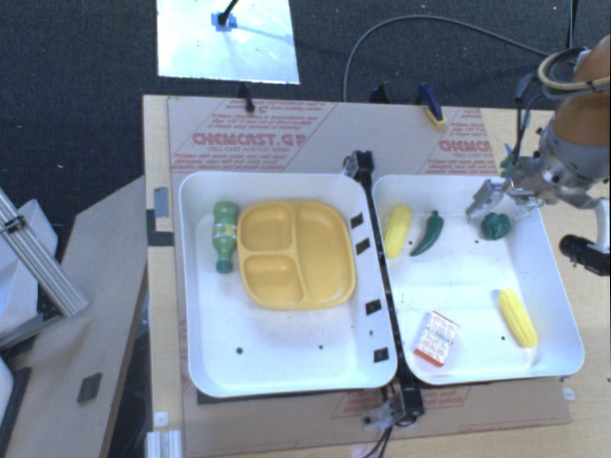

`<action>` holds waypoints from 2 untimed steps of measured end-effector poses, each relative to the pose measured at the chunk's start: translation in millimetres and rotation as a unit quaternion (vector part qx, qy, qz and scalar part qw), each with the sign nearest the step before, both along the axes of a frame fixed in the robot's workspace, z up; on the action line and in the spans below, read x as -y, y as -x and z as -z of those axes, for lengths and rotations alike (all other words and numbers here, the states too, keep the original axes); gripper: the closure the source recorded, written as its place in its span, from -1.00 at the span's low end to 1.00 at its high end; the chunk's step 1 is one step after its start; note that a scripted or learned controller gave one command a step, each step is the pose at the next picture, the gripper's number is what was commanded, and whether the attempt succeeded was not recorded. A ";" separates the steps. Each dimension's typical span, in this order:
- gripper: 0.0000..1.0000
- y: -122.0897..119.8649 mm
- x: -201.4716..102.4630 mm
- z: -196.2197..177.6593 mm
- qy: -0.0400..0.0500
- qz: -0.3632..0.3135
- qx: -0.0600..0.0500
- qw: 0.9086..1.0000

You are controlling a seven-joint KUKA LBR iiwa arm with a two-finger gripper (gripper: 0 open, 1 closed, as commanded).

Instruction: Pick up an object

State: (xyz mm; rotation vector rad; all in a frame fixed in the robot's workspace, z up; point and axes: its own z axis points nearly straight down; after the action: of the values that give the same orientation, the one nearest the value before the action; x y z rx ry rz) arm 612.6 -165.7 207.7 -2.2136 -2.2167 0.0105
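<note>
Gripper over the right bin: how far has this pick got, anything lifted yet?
Done: the gripper has reached the right bin's far corner, just above a dark green object. In hand: nothing visibly sits between its fingers; that object lies on the bin floor. Left: grasp and lift. The two corn cobs, green pepper and red-and-white packet lie untouched.

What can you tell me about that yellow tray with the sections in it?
The yellow plastic-looking divided tray is a rounded square with three compartments, one long along its right side and two smaller on its left. It lies flat in the left white bin, near the middle. A small green bottle lies right beside its left edge.
</note>
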 end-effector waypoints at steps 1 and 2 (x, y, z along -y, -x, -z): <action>-1.00 -2.7 -0.5 -8.5 0.001 -0.001 0.006 1.000; -1.00 -5.2 0.6 32.3 0.001 -0.001 0.006 1.000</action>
State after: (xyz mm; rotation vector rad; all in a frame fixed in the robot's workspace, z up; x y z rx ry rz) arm 617.7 -166.3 175.4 -2.2195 -2.2254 0.0001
